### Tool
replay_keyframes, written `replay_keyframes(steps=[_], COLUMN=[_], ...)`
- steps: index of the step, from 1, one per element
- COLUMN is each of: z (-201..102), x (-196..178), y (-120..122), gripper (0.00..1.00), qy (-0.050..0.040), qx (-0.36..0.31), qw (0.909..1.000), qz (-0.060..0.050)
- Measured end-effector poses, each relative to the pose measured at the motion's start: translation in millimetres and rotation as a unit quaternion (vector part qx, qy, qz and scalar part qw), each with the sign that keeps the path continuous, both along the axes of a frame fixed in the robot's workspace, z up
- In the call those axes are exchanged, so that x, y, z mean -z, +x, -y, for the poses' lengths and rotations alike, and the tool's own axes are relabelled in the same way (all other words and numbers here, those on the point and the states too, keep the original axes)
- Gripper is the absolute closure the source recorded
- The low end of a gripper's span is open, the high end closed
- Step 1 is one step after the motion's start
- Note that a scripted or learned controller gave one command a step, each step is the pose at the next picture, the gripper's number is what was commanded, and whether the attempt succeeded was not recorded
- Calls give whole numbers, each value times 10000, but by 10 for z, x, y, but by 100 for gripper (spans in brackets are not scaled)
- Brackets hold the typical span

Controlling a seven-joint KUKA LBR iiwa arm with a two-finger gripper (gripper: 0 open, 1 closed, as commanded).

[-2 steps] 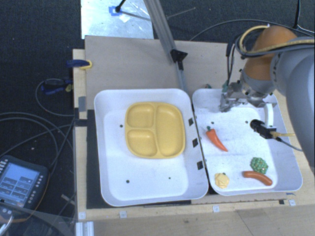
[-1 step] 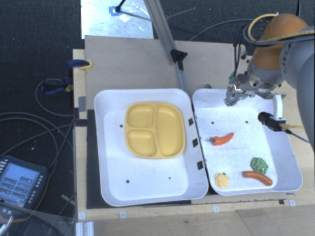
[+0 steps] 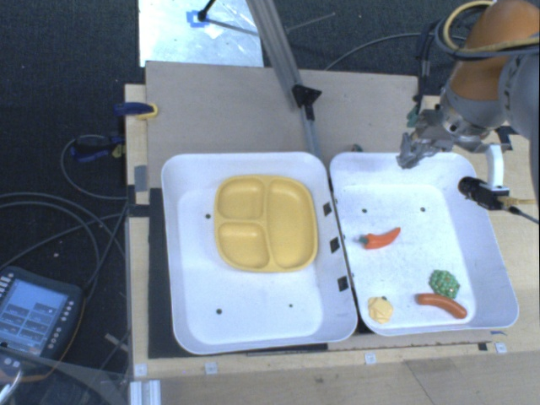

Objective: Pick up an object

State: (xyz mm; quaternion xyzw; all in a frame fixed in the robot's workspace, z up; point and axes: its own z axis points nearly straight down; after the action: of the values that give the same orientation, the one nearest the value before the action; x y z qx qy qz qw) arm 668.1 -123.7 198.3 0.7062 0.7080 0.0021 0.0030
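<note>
My gripper (image 3: pixel 411 156) hangs over the far rim of the right bin (image 3: pixel 422 194), above its back edge. No object shows between its fingers. Well in front of it, an orange-red carrot-shaped piece (image 3: pixel 381 239) lies near the bin's middle left. At the near end lie a green broccoli piece (image 3: pixel 444 283), a red-orange sausage (image 3: pixel 441 305) and a small yellow lumpy piece (image 3: pixel 380 310).
The left bin (image 3: pixel 194 310) holds a yellow divided plate (image 3: pixel 265 223). A grey metal pole (image 3: pixel 278 45) slants across the bench behind the bins. Cables and a tablet (image 3: pixel 29 310) lie off the bench at the left.
</note>
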Motion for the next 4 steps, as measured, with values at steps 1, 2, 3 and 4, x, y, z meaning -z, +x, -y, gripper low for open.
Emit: replay_keyframes(steps=[1, 2, 3, 4], z=[-27, -527, -973, -1465], x=[-452, -527, -384, -474], y=[49, -95, -333, -566], gripper=[100, 100, 100, 100], qy=[2, 15, 14, 19], qx=[-26, -40, -36, -43], qw=[10000, 10000, 10000, 10000], qz=[4, -27, -46, -38])
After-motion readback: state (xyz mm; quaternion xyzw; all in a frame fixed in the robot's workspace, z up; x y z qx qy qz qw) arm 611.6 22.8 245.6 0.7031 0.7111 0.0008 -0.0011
